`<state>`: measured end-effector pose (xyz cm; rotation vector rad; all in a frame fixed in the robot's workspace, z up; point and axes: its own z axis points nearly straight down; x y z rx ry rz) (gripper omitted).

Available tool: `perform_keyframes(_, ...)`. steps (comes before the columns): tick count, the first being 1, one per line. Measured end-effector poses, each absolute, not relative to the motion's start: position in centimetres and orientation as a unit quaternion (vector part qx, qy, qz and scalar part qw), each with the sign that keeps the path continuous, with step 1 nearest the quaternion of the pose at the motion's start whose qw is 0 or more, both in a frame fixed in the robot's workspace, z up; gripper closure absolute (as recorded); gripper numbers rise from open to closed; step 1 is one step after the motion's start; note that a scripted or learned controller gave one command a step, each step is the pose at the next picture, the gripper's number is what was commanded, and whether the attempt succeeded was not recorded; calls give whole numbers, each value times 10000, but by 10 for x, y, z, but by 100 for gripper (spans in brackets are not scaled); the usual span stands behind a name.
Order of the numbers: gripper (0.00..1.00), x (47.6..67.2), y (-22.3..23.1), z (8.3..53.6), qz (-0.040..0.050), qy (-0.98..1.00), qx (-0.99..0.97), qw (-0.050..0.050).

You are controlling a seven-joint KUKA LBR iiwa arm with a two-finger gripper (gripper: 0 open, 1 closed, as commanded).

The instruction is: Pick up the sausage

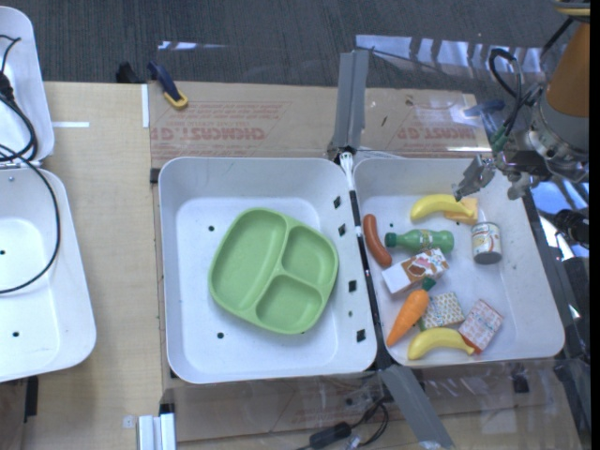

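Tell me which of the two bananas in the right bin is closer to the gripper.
The upper banana, lying at the far side of the right bin just under the gripper. The other banana lies at the bin's near edge, below the carrot.

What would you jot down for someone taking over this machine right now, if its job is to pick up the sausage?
Gripper: fingers spread open, holding nothing, above the back of the right white bin, beside the upper yellow toy banana.
Sausage: the reddish-brown toy sausage lies flat at the right bin's left wall, next to the green toy bottle, apart from the gripper.
Done: nothing yet; the sausage is not grasped.
Left: move over to the sausage, come down, close on it, lift.
Also there: the green divided plate sits in the left white bin.
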<state>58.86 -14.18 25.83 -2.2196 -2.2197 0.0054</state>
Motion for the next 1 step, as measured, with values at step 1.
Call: perform_keyframes(1, 0, 559, -115, 125, 17, -6219, -7831, 10)
